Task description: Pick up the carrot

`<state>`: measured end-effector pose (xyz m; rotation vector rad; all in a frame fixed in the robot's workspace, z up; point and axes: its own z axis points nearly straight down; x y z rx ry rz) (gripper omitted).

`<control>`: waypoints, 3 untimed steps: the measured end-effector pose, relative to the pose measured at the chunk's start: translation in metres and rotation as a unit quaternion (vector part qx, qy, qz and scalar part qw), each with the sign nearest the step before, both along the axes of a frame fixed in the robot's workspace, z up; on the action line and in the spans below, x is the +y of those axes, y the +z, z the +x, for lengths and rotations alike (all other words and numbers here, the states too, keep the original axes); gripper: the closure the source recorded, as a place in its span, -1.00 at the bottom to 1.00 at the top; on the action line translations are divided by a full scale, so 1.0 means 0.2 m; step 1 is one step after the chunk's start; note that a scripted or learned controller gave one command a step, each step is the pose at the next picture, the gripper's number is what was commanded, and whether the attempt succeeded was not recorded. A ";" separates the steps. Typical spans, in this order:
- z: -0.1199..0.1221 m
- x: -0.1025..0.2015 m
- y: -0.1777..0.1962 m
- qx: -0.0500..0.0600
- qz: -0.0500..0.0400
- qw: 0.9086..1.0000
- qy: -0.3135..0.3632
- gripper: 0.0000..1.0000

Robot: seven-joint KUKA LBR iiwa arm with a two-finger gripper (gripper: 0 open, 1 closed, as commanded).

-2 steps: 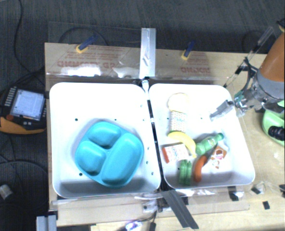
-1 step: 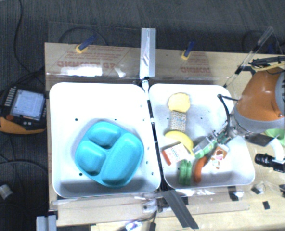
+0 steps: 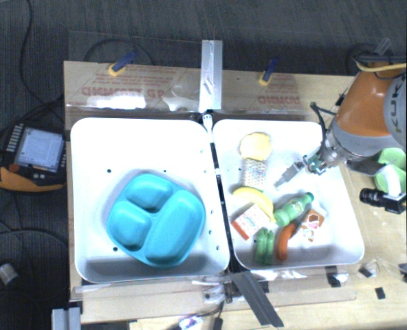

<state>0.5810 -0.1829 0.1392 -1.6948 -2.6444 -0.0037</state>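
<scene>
The carrot (image 3: 283,242) is a short orange-red piece lying near the front edge of the right bin (image 3: 341,198). It sits between a green vegetable (image 3: 264,246) and a small red and white carton (image 3: 312,224). My gripper (image 3: 288,175) hangs over the middle of the right bin, well behind the carrot and apart from it. The gripper points left, toward a grey speckled block (image 3: 256,174). Nothing shows held in it.
The right bin also holds a pale yellow round piece (image 3: 255,144), a banana (image 3: 253,196), a red and white box (image 3: 251,220) and a green bottle (image 3: 293,210). A blue divided plate (image 3: 157,216) lies in the left bin (image 3: 93,157).
</scene>
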 end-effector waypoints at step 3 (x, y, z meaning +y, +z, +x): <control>0.41 0.22 -0.06 -0.001 -0.002 0.953 0.302 -1.00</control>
